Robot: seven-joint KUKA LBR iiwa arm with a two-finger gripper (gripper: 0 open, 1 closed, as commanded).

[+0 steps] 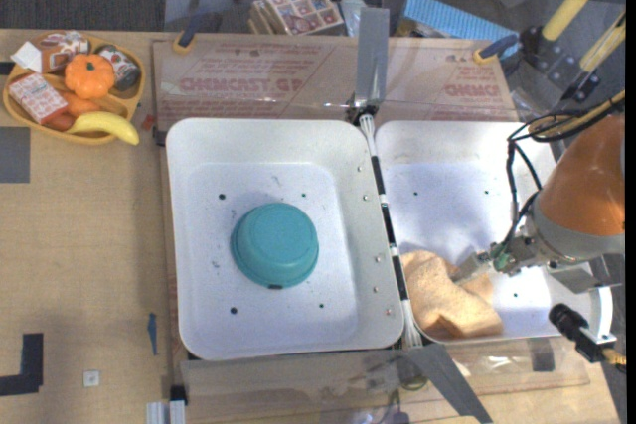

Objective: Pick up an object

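The tan, lumpy sponge-like block [449,298] lies in the near-left corner of the right-hand shallow white bin [447,174], pressed up by the divider between the 2 bins. It is flat on the bin floor, so nothing has been lifted yet. The 2-finger gripper [482,263] sits low over the sponge block's far-right edge, at or just above its surface, with the grey arm and its orange band [591,189] rising to the right of the block. Whether the claw is spread or pinched together cannot be told from here; the tip is small and partly blurred against the block.

To the left of the sponge block, in the other white bin [199,154], a teal plastic bowl [275,244] rests upside down, well apart from the gripper and untouched.

My judgement: the approach is largely done and the block looks like the chosen target. A firm grasp and the lift out of the bin are still to come.
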